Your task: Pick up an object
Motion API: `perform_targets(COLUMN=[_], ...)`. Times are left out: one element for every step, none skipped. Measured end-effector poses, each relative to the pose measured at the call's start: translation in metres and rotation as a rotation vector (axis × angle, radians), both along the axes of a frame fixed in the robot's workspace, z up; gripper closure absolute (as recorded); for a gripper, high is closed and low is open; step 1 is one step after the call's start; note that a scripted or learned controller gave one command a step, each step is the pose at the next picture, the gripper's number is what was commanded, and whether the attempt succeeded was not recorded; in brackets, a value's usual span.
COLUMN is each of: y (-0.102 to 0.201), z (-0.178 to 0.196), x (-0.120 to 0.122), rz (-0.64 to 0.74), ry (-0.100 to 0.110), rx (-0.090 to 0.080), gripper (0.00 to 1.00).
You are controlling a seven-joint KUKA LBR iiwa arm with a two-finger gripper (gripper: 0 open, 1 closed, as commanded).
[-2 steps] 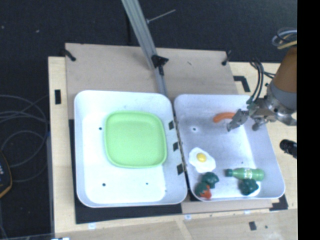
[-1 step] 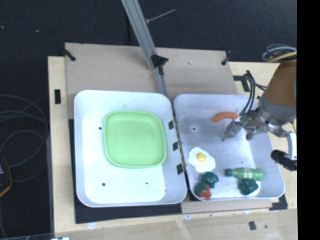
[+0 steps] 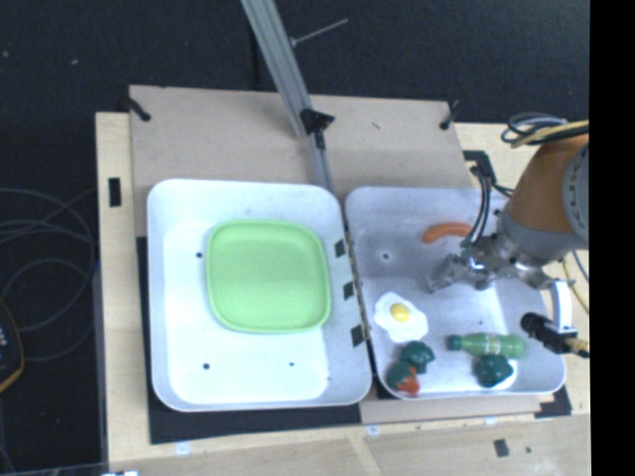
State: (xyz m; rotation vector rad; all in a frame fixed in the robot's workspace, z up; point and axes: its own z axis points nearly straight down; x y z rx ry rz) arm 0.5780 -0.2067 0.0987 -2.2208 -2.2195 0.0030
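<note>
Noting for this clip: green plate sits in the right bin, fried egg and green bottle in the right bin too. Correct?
Not quite. The camera view shows the green plate in the left bin, not the right. The fried egg and green bottle are in the right bin, as you noted.

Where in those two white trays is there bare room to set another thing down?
Left bin: bare floor borders the green plate, widest below it. Right bin: free at the top left, above the fried egg. Its bottom is crowded with the egg, green bottle and small green toys; the hand hovers by the orange sausage.
</note>
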Motion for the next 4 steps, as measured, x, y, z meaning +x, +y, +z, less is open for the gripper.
perform_targets(y=[-0.001, 0.004, 0.01, 0.009], z=[0.013, 0.075, 0.136, 0.183], x=[0.001, 0.002, 0.001, 0.002], rz=[-0.001, 0.001, 0.001, 0.001], ry=[-0.005, -0.008, -0.009, -0.008], rx=[0.0, -0.001, -0.001, -0.001], gripper=[1.0, 1.0, 1.0, 1.0])
